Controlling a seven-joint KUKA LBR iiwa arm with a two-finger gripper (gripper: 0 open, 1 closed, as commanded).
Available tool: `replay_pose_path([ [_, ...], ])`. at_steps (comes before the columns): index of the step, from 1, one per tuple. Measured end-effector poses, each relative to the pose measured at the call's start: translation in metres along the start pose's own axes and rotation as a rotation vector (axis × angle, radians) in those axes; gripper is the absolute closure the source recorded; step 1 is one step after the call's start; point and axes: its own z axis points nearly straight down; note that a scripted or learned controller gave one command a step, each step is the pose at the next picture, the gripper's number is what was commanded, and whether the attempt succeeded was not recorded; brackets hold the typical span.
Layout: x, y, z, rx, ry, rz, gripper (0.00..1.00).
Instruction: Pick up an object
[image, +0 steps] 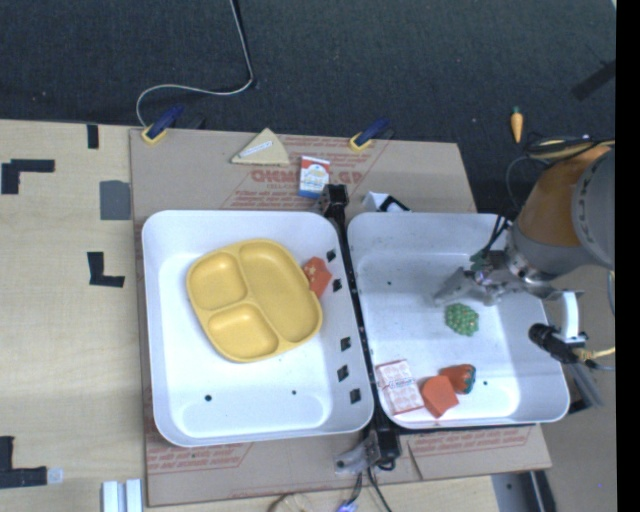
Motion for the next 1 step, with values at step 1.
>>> replay_pose_path([
  [1, 0.046, -0.0252, 0.0001, 0.001, 0.003, 0.0, 0.0],
])
